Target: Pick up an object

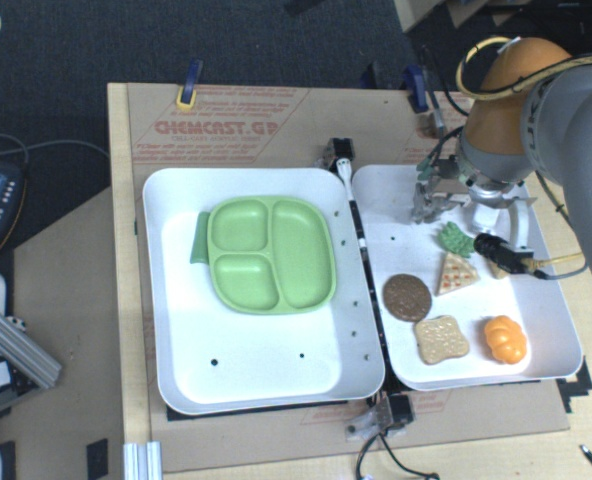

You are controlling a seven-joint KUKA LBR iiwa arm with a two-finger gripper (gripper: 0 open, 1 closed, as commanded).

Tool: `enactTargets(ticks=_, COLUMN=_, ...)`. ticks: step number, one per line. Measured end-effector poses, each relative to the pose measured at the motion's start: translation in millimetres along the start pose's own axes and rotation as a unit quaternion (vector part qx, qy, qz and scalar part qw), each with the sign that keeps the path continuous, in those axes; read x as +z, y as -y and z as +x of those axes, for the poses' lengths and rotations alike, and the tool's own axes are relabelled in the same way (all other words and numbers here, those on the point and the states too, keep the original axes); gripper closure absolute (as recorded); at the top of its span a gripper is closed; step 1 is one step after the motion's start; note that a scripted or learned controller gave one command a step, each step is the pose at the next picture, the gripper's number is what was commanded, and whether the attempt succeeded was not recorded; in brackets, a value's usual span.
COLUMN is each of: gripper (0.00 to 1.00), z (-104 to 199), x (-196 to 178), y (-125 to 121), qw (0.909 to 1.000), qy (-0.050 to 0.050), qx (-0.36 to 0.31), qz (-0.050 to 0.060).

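Five food pieces spread apart in the right bin (556,363), easing single picks; green tray (272,253) parked alone left. Claw (434,200) low over the bin's far end, near the green piece (454,237); opening impossible to tell.

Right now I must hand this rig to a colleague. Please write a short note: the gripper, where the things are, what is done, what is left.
Gripper: low over the far part of the right bin; nothing seen between its fingers.
Right bin: green toy, pizza slice, brown cookie, toast, orange piece.
Left bin: green divided plate.
Done: no object picked up yet.
Left: grasp one item; the green toy lies nearest the gripper.
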State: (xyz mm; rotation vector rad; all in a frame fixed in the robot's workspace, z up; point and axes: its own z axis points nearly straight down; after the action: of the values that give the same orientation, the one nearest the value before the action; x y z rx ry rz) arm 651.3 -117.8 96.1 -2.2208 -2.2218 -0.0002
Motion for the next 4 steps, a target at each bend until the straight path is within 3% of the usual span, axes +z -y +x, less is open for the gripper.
enactTargets(ticks=2, gripper=1.0, z=-10.8, x=-106.3, y=0.8, qw=1.0, qy=0.001, qx=0.001, qz=-0.004)
enactTargets(ticks=3, gripper=1.0, z=-11.1, x=-131.1, y=-0.3, qw=1.0, qy=0.001, qx=0.0, qz=-0.003)
enactTargets(ticks=4, gripper=1.0, z=36.6, x=-141.0, y=14.7, qw=1.0, qy=-0.001, qx=-0.002, qz=0.001)
